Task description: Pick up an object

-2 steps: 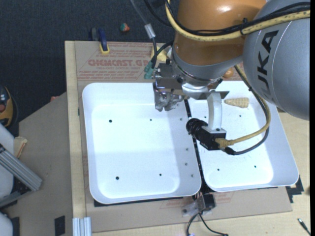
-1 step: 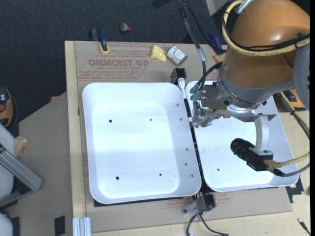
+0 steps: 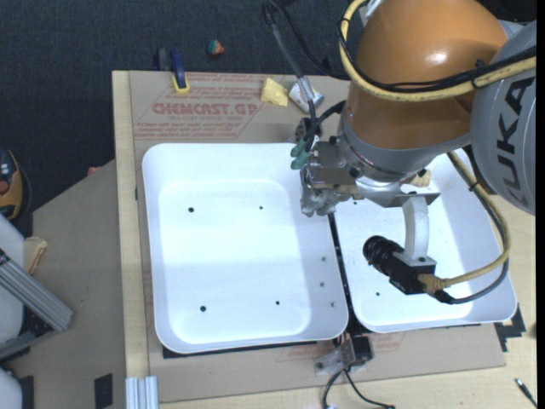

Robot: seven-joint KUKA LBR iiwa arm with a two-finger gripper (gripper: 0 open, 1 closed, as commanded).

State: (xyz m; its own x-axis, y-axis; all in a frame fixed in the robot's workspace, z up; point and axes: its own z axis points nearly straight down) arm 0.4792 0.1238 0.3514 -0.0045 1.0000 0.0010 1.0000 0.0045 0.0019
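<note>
Your gripper (image 3: 313,196) sits low over the seam between the left bin (image 3: 230,245) and right bin (image 3: 477,301), near their far edge. I cannot make out an object to pick, nor which way one lies.

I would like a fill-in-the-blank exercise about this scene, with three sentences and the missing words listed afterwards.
1. The arm's large rounded cap above the wrist is ____ in colour.
2. The bench bears ____ shallow white bins side by side.
3. The gripper hangs near the seam between the bins, at the right edge of the ____ bin as the camera sees it.

Missing words: orange; two; left
</note>
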